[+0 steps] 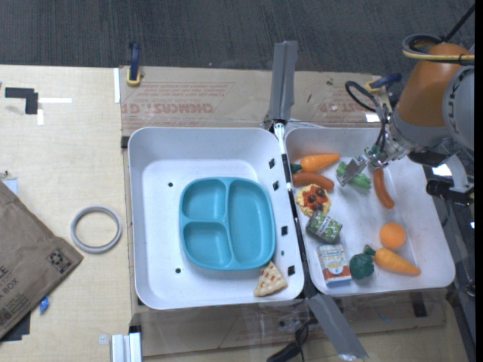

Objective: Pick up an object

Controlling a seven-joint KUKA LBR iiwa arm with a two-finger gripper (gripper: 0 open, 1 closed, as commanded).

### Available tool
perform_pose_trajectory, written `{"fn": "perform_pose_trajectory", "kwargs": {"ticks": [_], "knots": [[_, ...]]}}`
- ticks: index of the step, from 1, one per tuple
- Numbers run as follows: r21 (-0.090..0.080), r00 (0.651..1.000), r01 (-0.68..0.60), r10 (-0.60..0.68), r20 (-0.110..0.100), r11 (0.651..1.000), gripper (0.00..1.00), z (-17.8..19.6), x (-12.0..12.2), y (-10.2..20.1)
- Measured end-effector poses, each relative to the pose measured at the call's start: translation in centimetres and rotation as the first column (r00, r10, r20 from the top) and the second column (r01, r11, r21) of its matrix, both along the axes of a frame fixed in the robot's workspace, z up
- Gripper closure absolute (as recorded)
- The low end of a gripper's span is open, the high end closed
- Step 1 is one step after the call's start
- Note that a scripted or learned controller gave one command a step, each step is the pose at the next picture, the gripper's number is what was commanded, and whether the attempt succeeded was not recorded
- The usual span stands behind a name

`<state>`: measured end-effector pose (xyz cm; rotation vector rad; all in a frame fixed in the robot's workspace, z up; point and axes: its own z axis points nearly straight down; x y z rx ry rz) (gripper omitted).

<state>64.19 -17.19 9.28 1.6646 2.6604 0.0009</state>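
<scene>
The right bin holds several toy foods. Along its left side lie a carrot, a sausage, a small tart, a green packet and a juice box. Broccoli, a second carrot and an orange sit at the front. My gripper hangs low over the bin's back middle, right against a green leafy piece, with a red chili just beside it. Whether the green piece is gripped is unclear.
The left bin carries a teal divided plate and a waffle wedge at its front right corner. On the bench to the left lie a tape roll and a cardboard box. Cables loop over the arm.
</scene>
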Motion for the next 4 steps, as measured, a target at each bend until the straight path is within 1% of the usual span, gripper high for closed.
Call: {"fn": "perform_pose_trajectory", "kwargs": {"ticks": [1,2,3,4], "knots": [[-0.001,1.000,0.003,-0.003,0.004,1.000,1.00,1.0,0.1,-0.1],[0.004,0.840,0.543,-0.543,0.010,0.840,1.00,0.9,1.0,5.7],[-0.006,0.836,0.549,-0.549,0.010,0.836,0.00,0.7,0.8,5.0],[0.000,0.924,0.382,-0.382,0.000,0.924,0.00,0.0,-0.2,-2.5]]}}
